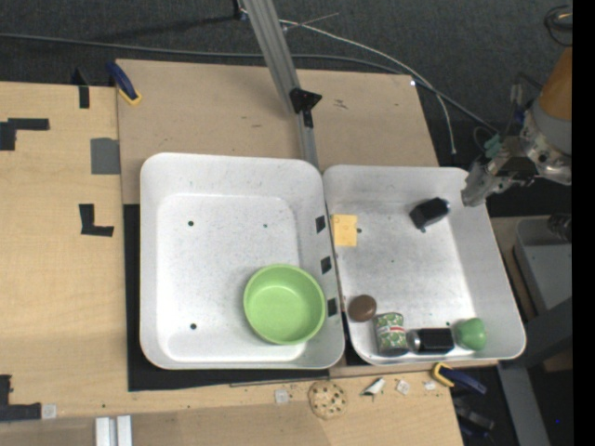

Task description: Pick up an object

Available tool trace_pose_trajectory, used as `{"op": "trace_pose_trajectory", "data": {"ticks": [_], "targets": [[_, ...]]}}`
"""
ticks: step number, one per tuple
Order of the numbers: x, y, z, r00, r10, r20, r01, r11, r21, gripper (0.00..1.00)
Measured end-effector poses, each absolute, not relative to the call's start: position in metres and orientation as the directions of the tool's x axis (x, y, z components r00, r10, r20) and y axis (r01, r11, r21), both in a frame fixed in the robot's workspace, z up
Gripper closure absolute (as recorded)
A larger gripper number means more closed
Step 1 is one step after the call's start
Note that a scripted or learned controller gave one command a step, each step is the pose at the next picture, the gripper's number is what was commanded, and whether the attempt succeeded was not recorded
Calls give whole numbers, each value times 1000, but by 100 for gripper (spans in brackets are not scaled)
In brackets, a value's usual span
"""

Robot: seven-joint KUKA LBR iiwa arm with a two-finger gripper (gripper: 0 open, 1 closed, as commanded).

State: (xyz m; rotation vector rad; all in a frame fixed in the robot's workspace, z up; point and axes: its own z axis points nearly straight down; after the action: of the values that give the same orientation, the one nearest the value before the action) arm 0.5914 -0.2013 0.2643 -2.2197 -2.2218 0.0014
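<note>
just left of tool (476,191): black object (429,214)

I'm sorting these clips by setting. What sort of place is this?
Probably a robotics lab's grasping bench: two white bins, left bin and right bin, a grey arm's gripper at the right, and tape marks on the board.

The robot arm (558,100) reaches in from the right of the camera view, its orange band visible near the frame's upper right edge above a grey wrist. The claw (476,189) hangs at the far right, angled down and to the left, with cables and fittings clustered around the wrist just behind it.
</note>
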Motion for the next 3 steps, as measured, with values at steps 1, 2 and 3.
{"op": "trace_pose_trajectory", "data": {"ticks": [1,2,3], "targets": [[591,-201,264,-1,1000,0,1000,1,-1,0],[584,-193,207,-1,1000,0,1000,1,-7,0],[582,-203,149,0,1000,0,1000,0,-9,0]]}}
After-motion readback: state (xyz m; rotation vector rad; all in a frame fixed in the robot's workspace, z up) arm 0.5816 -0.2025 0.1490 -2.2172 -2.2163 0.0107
